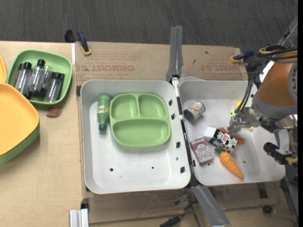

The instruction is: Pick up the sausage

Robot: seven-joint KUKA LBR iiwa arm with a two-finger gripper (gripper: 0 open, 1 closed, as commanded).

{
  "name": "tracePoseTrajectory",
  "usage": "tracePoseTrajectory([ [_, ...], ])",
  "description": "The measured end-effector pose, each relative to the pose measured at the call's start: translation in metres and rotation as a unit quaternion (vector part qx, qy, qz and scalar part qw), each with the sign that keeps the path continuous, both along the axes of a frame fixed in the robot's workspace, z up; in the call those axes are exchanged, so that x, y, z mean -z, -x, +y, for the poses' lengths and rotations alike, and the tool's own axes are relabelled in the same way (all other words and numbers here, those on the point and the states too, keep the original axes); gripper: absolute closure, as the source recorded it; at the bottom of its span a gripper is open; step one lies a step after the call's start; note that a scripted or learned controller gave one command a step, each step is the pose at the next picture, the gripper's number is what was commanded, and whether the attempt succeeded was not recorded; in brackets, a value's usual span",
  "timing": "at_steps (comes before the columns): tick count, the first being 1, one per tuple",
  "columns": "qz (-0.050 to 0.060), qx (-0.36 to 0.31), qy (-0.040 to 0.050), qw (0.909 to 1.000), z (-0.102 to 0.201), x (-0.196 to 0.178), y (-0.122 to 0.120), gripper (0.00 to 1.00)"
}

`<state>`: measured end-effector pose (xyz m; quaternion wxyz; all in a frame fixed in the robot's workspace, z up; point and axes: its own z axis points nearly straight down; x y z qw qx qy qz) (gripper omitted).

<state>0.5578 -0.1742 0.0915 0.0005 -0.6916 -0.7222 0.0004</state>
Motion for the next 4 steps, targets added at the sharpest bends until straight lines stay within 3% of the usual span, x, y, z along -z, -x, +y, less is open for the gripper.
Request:
tracePoseTrajectory([
  [1,0.000,0.161,0.0008,0.9870,-0.045,0.000,-0.008,1.00],
  [2,0.000,0.277,0.0013,0.9608,-0.038,-0.048,-0.074,1.00],
  [3,0.001,0.355,0.0016,0.9349,-0.026,-0.195,-0.101,1.00],
  [4,0.001,0.475,0.0015,0.8798,-0.038,-0.026,-0.082,1.00],
])
